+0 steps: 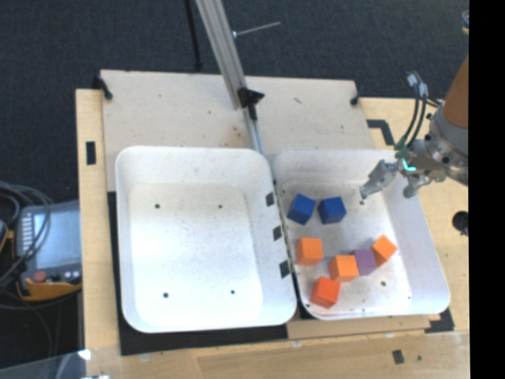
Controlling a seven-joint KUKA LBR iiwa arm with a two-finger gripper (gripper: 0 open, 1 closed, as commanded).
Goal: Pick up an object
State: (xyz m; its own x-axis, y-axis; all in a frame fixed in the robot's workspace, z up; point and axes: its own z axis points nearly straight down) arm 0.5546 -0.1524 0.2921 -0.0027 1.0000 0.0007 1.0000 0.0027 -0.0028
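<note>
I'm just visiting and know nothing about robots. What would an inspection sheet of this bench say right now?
Surface: wooden bench bearing left bin and right bin.
Job's things: in the right bin, two blue blocks, four orange blocks, one purple block.
Clutter: nothing seen.
Grippers: gripper above the right bin's upper right, holding nothing.
Cables: wires along the wrist.
Surroundings: metal pole, handheld controller at left, dark floor.

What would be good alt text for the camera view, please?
A robot gripper hangs above the right bin, which holds two blue blocks, four orange blocks and one purple block. The left bin lies beside it on a wooden bench.
</note>
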